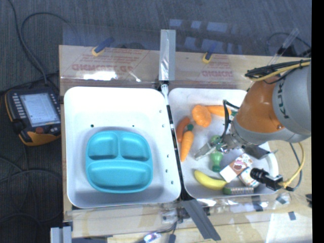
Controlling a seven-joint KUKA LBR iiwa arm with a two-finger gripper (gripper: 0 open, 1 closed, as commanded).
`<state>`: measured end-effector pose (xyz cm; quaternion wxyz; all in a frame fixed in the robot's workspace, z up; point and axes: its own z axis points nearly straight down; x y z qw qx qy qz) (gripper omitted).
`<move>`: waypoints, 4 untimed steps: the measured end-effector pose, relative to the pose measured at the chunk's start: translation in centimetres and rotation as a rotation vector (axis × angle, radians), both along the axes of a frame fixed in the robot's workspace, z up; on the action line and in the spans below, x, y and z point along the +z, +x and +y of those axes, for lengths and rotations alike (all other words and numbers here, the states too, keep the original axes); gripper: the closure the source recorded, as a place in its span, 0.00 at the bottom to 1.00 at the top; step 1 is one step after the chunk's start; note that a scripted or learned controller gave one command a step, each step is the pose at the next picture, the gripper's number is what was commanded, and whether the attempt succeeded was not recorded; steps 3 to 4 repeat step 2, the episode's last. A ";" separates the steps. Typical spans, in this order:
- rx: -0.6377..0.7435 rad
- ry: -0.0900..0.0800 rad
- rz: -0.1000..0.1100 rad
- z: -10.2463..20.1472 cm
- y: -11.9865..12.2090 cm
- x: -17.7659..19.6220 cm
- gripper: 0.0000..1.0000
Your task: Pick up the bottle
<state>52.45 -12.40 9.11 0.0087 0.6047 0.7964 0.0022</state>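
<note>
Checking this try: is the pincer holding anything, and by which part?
Cannot be told: the pincer sits low among the right bin's items, its tips unclear.

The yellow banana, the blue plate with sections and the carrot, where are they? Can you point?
Yellow curved banana (209,179): camera view, middle of its body.
Blue plastic sectioned plate (119,160): camera view, on the ridge between its sections.
Orange carrot with green top (186,142): camera view, middle of its orange body.

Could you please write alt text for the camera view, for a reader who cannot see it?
The arm's gripper hovers over the right bin, among carrots, a banana and a bottle. The left bin holds a blue divided plate.
</note>
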 end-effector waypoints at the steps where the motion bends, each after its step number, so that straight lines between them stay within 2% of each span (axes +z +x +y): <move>1: 0.001 0.006 0.000 0.3 0.1 0.9 1.00; 2: -0.085 0.005 0.017 0.1 0.0 12.8 1.00; 4: -0.085 0.005 0.017 0.1 0.0 12.8 1.00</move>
